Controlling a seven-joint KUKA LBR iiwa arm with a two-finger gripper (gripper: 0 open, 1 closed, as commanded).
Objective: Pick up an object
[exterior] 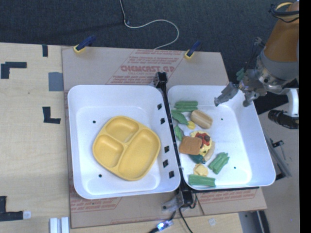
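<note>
A small heap of toy food lies in the right bin [252,144], below and to the left of the gripper [236,96]: green bean pods [185,104], a tan bread roll [201,118], a brown slab [190,145] on a pizza-like piece [204,143], and more green pieces [218,162] nearer the front rim. The gripper hangs above the bin's far right corner, its two grey fingers [225,95] spread apart with nothing between them; whether a tip brushes the bin wall is hard to tell. Far to its left, the left bin [80,130] holds a yellow divided plate [127,147].
</note>
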